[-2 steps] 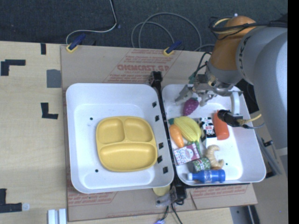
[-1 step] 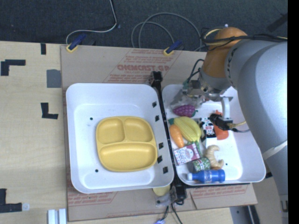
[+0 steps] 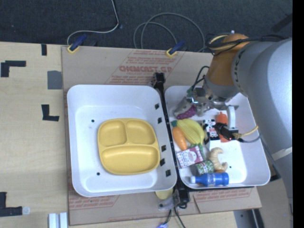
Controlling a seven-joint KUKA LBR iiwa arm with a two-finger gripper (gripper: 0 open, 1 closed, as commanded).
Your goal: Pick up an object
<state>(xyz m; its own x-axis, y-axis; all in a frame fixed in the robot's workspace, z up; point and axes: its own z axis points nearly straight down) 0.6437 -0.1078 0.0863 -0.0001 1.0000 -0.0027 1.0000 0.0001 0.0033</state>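
I have the gripper [image 3: 195, 103] low in the right bin [image 3: 251, 167], over a purple object [image 3: 186, 112] near the bin's far left corner; I cannot tell how the jaws stand. I judge I should descend straight and close across its short side. Its long axis runs diagonally, toward the yellow corn [image 3: 191, 130].

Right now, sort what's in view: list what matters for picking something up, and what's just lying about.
For the job:
gripper, over the right bin
purple toy beneath it
corn cob
carrot
blue bottle
croissant
pink carton

Lying about:
yellow divided plate in the left bin
cables behind the bench
blue clips
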